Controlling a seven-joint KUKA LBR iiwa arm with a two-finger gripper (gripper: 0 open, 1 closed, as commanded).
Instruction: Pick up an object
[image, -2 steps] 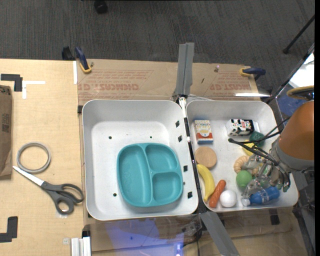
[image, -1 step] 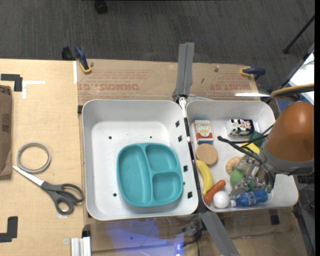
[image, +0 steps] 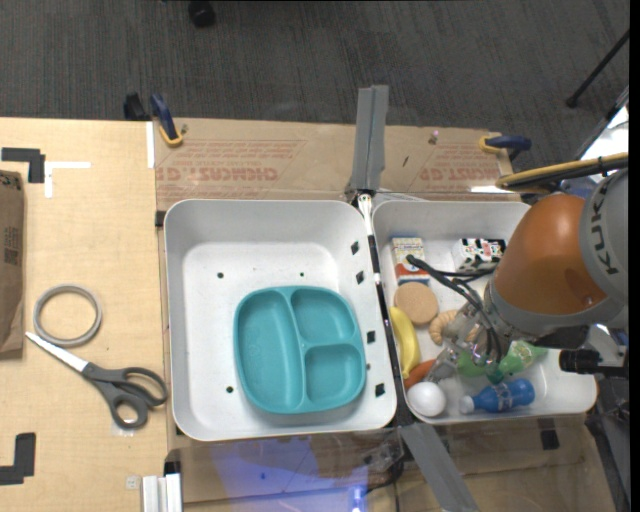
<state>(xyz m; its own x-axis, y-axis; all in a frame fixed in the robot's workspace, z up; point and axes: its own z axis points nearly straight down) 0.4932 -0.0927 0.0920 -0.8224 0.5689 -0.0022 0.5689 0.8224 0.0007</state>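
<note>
My gripper (image: 468, 348) hangs low in the right bin (image: 560, 402), among a pile of small objects. Just left of it lie a yellow banana (image: 404, 336) and a round tan cookie (image: 416, 301). A white ball (image: 427, 399) and a blue bottle (image: 505, 396) rest at the bin's front wall, just below the gripper. A green item (image: 522, 356) sits to its right, partly under the arm. An orange piece (image: 420, 371) pokes out beside the banana. The arm's orange band (image: 548, 255) hides the bin's right part.
The left bin (image: 195, 300) holds a teal divided plate (image: 299, 349). A small printed box (image: 408, 252) and a black-and-white item (image: 481, 250) lie at the back of the right bin. Scissors (image: 110, 384) and a tape roll (image: 67, 314) lie on the bench at the left.
</note>
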